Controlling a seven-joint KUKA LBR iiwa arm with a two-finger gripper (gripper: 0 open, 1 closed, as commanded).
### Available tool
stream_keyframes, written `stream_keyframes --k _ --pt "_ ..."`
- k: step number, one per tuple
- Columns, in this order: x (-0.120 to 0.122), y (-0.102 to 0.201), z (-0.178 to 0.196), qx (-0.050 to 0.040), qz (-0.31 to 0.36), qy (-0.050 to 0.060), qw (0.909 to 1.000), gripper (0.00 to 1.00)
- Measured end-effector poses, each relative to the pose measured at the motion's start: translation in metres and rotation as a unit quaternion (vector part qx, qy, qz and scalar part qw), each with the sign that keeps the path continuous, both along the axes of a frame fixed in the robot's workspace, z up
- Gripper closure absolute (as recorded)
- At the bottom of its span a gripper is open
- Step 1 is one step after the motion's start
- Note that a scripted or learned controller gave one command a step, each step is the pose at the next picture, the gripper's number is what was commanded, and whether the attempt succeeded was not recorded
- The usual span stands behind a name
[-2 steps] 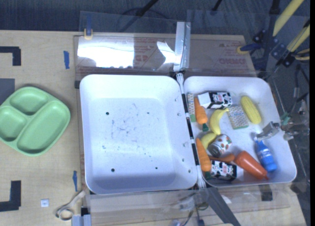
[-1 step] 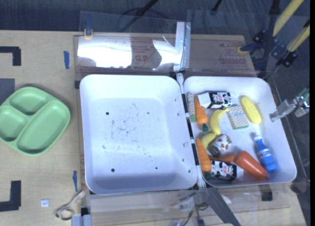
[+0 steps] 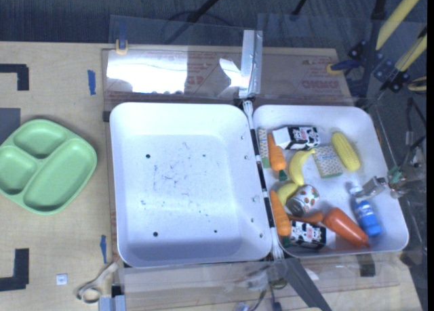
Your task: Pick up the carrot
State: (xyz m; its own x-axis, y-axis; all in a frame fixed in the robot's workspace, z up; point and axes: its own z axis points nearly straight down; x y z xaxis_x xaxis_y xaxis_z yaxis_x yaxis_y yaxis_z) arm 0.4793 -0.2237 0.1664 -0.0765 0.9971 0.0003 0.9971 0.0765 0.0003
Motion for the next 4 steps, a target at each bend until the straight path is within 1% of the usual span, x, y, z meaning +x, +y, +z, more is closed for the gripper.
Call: stream_keyframes --k 1,2,3,4 --pt "0.062 0.001 0.094 -0.0009 0.016 -0.001 0.9999 0.00" --pt "0.039 0.006 0.003 -0.0002 0.065 0.000 0.9979 0.00" --pt "0.001 0.004 0.068 -0.0014 0.151 -0.002 0.9885 0.00" --pt "0.001 0.004 0.068 -0.0014 0.151 -0.002 0.9885 0.00"
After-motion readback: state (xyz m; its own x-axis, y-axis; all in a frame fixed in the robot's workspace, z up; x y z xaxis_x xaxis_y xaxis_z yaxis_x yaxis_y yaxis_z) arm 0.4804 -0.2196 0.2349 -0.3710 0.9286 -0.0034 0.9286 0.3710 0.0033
